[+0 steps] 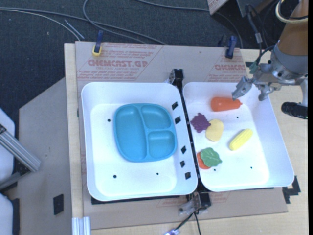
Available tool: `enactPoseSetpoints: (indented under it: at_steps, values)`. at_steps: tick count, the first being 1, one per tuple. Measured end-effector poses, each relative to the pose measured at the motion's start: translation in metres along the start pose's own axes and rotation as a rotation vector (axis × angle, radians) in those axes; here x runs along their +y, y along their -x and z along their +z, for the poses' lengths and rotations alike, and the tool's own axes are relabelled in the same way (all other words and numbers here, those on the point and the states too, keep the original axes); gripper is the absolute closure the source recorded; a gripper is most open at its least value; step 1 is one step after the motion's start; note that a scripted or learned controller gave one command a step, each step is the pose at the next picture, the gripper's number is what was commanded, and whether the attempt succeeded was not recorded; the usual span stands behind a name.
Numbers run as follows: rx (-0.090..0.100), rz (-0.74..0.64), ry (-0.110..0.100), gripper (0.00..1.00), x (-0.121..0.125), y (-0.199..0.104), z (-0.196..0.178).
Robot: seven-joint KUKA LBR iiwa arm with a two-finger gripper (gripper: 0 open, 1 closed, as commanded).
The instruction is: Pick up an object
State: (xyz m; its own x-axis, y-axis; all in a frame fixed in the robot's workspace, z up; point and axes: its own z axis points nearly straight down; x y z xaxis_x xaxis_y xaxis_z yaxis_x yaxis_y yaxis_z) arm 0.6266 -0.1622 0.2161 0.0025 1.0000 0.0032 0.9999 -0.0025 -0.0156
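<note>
White right bin [274, 131], orange carrot [225, 104] just below-left of claw [253, 92]

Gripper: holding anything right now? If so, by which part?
Nothing held. The gripper hangs open above the right bin's back edge, its fingers spread, with one fingertip near the carrot's right end; nothing sits between them.

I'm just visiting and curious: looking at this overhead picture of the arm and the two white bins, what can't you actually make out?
- Camera view: the gripper is small and blurred, so its contact with the orange carrot toy is unclear.
- The arm is cut off by the top and right edges.
- The red piece is mostly covered by the green leafy toy, so its shape is unclear.
- The purple toy is too small to identify.
</note>
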Motion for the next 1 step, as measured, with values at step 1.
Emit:
enactPoseSetpoints:
  at_steps: [1]
  values:
    - [-0.003, -0.003, 0.015, 0.0, 0.0026, -0.0005, -0.0091]
